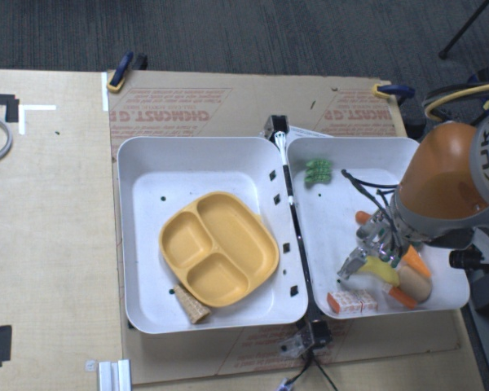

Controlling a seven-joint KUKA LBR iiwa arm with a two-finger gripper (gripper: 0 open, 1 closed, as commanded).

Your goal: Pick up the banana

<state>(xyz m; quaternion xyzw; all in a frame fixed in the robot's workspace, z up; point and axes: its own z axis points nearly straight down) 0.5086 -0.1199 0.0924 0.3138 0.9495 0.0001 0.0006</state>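
The end effector (361, 261) hangs low in the right-hand shallow white plastic bin (326, 218), angled down toward the bin's near wall, presumably because the pale yellow banana (381, 269) lies right there beneath it. I cannot tell whether it is spread or clamped; the metal parts blur together. Only a short yellow stretch of the banana shows, touching the tool's underside, the rest covered by the wrist. Just beyond it lie an orange carrot-like piece (413, 261) and a tan rounded block (416, 284); toward the near wall sits a small red-and-white box (352, 302). Farther off rests a green leafy toy (317, 172). The neighbouring bin carries a yellow divided plate (218, 248). The grey-and-orange arm (442, 173) hides that bin's far corner.
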